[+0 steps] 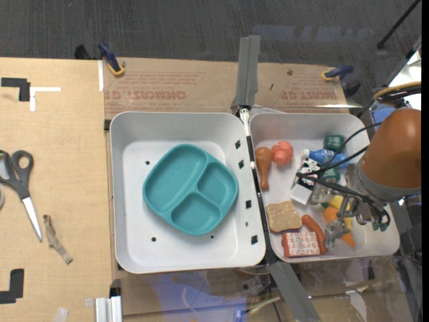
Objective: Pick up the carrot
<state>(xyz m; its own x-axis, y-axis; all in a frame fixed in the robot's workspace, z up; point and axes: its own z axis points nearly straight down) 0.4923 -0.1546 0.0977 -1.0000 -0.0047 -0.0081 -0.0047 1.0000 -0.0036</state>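
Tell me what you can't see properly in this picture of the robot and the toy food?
- Gripper: its tips sit among cluttered toys under the arm, so open or shut is unclear.
- Carrot: its right end is covered by the gripper; touching is unclear.
- Yellow and orange toys below the wrist: half hidden by cables, too small to name.
- Right bin: its right side is covered by the arm.
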